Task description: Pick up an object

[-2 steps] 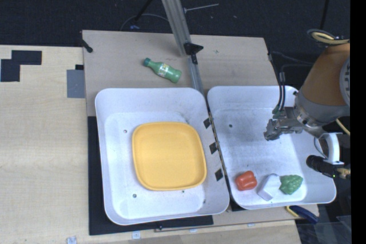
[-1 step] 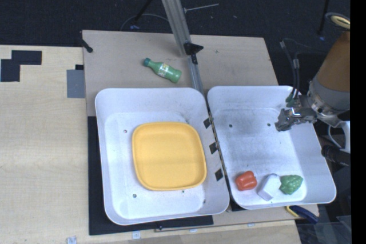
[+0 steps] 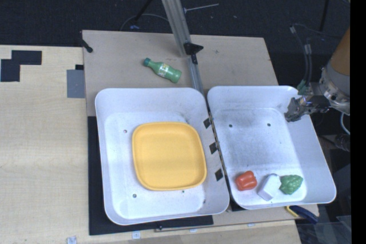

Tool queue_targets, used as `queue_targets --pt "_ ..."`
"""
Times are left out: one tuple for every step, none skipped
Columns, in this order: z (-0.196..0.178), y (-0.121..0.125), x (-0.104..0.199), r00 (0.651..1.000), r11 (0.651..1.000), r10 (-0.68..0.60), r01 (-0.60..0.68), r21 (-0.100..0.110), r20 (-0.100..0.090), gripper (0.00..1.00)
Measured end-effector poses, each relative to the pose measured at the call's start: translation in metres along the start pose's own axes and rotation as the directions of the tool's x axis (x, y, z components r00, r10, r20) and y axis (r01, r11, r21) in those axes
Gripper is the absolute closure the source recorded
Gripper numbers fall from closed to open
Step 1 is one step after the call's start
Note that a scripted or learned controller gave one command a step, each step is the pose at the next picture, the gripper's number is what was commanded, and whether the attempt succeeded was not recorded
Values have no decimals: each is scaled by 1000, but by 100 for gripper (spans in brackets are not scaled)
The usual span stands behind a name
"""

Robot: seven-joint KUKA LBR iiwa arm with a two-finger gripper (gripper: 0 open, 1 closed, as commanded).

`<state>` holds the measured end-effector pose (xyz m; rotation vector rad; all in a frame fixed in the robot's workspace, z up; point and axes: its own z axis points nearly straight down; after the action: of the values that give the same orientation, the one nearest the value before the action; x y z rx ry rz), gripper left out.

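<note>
Along the near edge of the right bin (image 3: 257, 134) lie three small objects: a red pepper-like piece (image 3: 246, 180), a white block (image 3: 267, 186) and a green leafy piece (image 3: 290, 184). A yellow square plate (image 3: 168, 155) rests in the left bin (image 3: 114, 123). My gripper (image 3: 293, 111) hangs at the right bin's far right rim, well away from the three objects, with nothing visible between its fingers.
A green bottle (image 3: 162, 70) lies on the bench behind the left bin. A slanted aluminium rail (image 3: 178, 14) rises behind the bins. Black clips (image 3: 213, 146) join the two bins in the middle.
</note>
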<state>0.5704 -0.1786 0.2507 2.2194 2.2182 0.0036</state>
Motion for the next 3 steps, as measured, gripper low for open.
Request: queue_targets --pt "-5 -9 47 1000 1000 -3 3 4 -1 100" --pt "8 -14 91 1000 1000 -3 3 5 -2 100" --pt "15 -24 150 1000 1000 -4 4 5 -2 100"
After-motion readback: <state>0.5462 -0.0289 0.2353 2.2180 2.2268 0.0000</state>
